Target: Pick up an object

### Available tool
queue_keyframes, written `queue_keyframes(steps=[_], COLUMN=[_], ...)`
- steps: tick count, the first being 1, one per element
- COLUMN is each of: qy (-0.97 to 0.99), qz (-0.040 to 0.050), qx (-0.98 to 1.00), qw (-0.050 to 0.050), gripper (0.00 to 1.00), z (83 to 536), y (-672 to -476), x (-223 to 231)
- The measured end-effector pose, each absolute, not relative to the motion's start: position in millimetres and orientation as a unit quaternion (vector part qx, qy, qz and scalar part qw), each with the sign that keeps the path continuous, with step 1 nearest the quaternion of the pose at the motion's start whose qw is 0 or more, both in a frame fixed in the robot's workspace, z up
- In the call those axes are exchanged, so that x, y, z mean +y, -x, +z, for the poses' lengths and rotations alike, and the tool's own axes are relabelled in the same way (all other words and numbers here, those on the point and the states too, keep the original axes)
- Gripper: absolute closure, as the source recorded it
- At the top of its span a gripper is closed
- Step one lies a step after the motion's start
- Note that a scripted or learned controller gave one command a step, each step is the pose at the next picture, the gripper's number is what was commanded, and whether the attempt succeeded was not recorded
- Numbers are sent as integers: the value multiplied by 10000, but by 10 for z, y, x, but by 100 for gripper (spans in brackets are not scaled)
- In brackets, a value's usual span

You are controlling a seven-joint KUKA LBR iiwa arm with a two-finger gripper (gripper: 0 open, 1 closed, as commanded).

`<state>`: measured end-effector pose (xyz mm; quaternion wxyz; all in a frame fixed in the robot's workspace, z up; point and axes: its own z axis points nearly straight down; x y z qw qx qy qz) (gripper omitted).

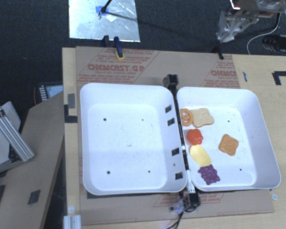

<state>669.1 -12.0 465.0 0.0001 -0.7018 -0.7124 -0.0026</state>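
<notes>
I see the gripper [227,32] parked high at about one o'clock in the frame, well beyond the far edge of the bench and well apart from both bins. From here I cannot tell how wide it stands, and nothing shows in its grasp.

The objects all sit in the right bin [257,113], bunched along its left wall — the side at nine o'clock from the bin's centre. A pretzel [186,116] lies touching a slice of toast [203,118] at about ten o'clock. Below them I read a red tomato-like piece [195,137], then a yellow piece [199,155] just under it, then a purple bunch of grapes [209,174] at about seven o'clock. An orange cracker [228,144] sits alone near the middle.

The left bin [86,128] lies just beside the right one
</notes>
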Motion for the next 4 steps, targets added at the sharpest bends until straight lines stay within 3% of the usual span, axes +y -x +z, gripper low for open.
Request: queue_keyframes(steps=[1, 2, 3, 4], qy=[7026, 7046, 7029, 7045], qz=[-1, -77, 6, 32], qx=[-7116, -7096, -7113, -7097], qw=[22, -46, 17, 23], gripper=[100, 100, 100, 100], z=[4074, 5458, 4790, 3808], y=[-6680, -5707, -5756, -6182], x=[719, 686, 1563, 2026])
